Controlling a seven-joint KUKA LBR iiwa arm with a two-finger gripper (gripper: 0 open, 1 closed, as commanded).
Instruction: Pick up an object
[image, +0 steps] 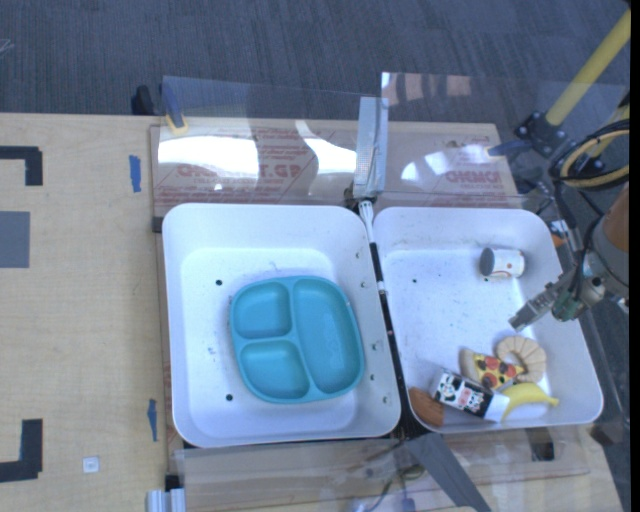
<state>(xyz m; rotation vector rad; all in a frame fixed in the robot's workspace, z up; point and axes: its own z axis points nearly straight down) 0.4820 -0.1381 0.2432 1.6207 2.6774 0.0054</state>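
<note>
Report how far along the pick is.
Done: nothing looks lifted. The cylinder, pizza slice, banana and carton all lie in the right bin, and the blue divided plate sits in the left bin.
In hand: the gripper hangs over the right bin's right side with nothing seen in it.
Left: descend, grasp one object, lift.

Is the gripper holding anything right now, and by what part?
Nothing held. The gripper hangs over the right bin, with no object between its fingers.
</note>
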